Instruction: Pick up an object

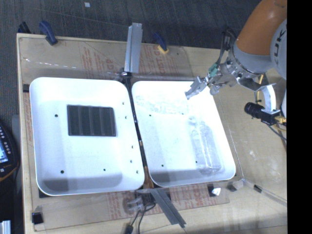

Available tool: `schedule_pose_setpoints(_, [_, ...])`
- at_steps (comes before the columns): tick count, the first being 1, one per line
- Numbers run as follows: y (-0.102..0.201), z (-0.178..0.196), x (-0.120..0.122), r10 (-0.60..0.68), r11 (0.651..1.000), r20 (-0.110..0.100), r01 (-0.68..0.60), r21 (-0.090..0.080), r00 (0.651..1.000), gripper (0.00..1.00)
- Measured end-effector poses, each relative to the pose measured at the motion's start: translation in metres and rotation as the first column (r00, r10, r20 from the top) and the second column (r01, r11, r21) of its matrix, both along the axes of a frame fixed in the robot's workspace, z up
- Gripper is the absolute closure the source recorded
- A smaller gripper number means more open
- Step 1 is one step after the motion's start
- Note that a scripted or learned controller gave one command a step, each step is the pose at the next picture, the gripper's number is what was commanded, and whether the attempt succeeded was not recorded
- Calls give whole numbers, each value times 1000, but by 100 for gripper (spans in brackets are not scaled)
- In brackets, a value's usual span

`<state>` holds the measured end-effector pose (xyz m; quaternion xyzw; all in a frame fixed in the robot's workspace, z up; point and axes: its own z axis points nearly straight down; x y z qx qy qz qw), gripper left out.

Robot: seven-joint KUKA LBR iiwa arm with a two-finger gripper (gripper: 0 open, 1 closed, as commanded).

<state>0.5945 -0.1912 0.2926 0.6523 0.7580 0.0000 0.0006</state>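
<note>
- Gripper (195, 90) hangs over the right bin's (161, 179) far rim; we cannot tell its state.
- Below it, nearer us, lies a clear plastic bottle (204, 147).
- We judge it light and slippery; grip mid-body, across its width.

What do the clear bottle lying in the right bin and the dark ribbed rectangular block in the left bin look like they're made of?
The clear bottle looks like thin transparent plastic: the white bin shows through it, with faint glints. The dark ribbed rectangular block looks matte, maybe plastic or rubber, with no shine; the view leaves it open.
</note>
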Motion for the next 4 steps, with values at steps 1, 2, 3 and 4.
schedule_pose_setpoints(1, [87,-17,-18,-169,986,-6,169,1,986,0])
schedule_pose_setpoints(2, [64,-110,-69,-339,941,-7,339,-1,941,0])
schedule_pose_setpoints(3, [-7,-73,-74,-312,950,-3,312,0,950,0])
schedule_pose_setpoints(4, [-5,-18,-117,-528,849,0,528,-1,849,0])
